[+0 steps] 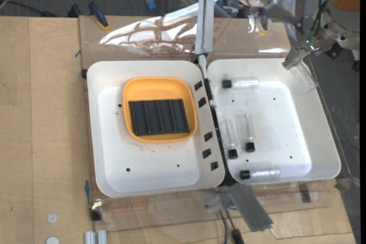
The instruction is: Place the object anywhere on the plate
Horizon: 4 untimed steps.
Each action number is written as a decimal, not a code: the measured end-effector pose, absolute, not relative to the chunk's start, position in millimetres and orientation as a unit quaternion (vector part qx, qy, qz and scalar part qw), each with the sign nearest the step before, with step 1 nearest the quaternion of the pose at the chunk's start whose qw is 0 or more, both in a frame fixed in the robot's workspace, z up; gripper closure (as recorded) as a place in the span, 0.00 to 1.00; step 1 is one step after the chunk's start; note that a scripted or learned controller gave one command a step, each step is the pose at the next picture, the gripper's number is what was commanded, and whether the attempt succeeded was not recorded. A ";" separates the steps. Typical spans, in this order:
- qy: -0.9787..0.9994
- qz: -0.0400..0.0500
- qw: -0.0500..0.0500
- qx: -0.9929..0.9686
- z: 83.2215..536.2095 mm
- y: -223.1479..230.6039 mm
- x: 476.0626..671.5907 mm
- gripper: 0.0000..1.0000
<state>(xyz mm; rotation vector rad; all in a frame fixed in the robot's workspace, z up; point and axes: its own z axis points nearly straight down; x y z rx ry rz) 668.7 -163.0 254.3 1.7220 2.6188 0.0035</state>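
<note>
The black ridged block (158, 117) already lay flat on the orange plate (132, 90) in the left bin (108, 168), & the gripper (297, 58) hung w/ nothing in it, grip unclear.

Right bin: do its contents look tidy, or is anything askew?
The four clear tubes with black caps lie flat, scattered at different angles in the right bin. None is on the orange plate in the left bin.
</note>
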 end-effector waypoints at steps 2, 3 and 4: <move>0.949 0.000 0.006 0.314 437.4 -220.3 662.0 1.00; 0.990 0.000 0.005 0.138 437.0 -222.1 661.5 1.00; 0.999 0.000 0.003 0.051 437.2 -220.5 658.9 1.00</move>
